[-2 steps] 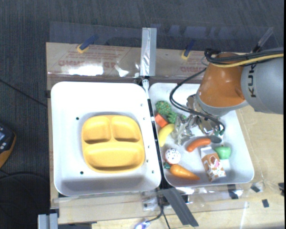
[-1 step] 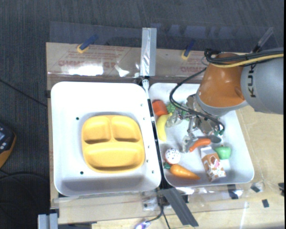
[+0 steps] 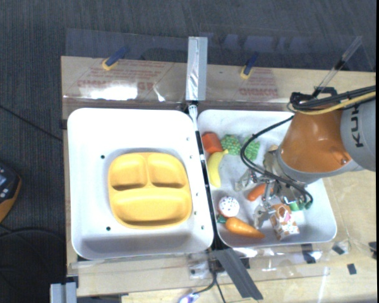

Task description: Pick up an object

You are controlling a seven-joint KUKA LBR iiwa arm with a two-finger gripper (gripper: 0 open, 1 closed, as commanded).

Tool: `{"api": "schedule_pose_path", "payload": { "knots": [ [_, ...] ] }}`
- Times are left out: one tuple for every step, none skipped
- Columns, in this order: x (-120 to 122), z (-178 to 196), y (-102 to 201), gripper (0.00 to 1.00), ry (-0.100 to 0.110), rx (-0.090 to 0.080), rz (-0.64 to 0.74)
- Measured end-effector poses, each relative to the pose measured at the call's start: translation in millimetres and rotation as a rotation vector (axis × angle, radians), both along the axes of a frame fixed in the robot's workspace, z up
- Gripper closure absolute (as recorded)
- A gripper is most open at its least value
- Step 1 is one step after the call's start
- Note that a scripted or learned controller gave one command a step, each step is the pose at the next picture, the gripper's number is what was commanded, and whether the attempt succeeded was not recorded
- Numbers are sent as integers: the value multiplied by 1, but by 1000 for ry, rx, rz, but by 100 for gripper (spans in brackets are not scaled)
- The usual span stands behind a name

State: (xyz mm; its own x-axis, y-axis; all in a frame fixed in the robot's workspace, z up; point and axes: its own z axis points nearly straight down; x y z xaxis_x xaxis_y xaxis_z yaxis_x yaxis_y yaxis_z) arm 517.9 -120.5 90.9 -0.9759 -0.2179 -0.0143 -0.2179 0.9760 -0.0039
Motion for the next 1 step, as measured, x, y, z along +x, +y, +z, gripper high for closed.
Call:
{"api": "schedule_pose_path", "payload": {
  "knots": [
    [2, 10, 1, 100, -5, -2, 0]
  ]
}}
